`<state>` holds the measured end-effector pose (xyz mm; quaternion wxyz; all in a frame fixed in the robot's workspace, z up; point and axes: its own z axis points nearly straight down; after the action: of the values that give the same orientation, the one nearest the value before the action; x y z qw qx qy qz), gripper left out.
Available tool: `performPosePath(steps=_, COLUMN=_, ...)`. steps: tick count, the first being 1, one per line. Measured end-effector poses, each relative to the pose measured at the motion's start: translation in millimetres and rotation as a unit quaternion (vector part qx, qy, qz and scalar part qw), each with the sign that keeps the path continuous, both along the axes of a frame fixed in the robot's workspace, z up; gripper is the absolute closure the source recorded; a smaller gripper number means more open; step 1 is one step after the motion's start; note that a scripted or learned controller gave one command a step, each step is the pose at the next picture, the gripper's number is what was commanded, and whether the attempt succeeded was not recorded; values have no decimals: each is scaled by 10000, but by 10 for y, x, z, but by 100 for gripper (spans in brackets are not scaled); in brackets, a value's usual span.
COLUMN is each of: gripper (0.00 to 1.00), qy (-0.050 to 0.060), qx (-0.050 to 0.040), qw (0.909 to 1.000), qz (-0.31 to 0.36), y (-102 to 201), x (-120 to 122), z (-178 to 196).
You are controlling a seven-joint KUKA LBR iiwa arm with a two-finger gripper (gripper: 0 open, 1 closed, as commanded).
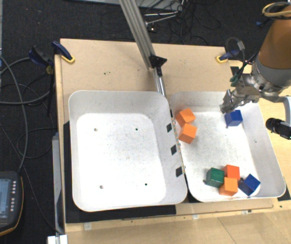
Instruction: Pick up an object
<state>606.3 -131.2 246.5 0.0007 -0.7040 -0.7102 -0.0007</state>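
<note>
The arm point(280, 44) reaches in from the upper right of the frame, its orange band high at the right edge, and its claw point(230, 104) hangs over the upper part of the right bin point(267, 151). Whether the claw is clenched or released cannot be told from this slant. Just below and right of the claw tip sits a blue cube point(233, 118), touching it or very nearly so; it rests on the bin floor and nothing shows it gripped. The cube is about as wide as it is tall, so no long axis can be read, and its edges sit slightly turned against the bin's walls. At the bin's upper left, two orange cubes point(186, 124) lie against each other, one above the other in the frame, close to the wall shared with the left bin point(84, 105). At the lower right of the right bin a cluster sits packed together: a green cube point(216, 177), two more orange blocks point(230, 179) stacked in the frame, and a second blue cube point(249, 184) turned corner-on toward the bin's lower rim. The bins stand side by side on the tan desk point(109, 65).
</note>
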Motion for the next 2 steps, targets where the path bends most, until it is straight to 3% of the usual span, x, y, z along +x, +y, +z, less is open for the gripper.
performPosePath(steps=2, gripper=100, qy=-8, qx=1, qw=10000, qz=4, y=1149, x=64, z=-37)
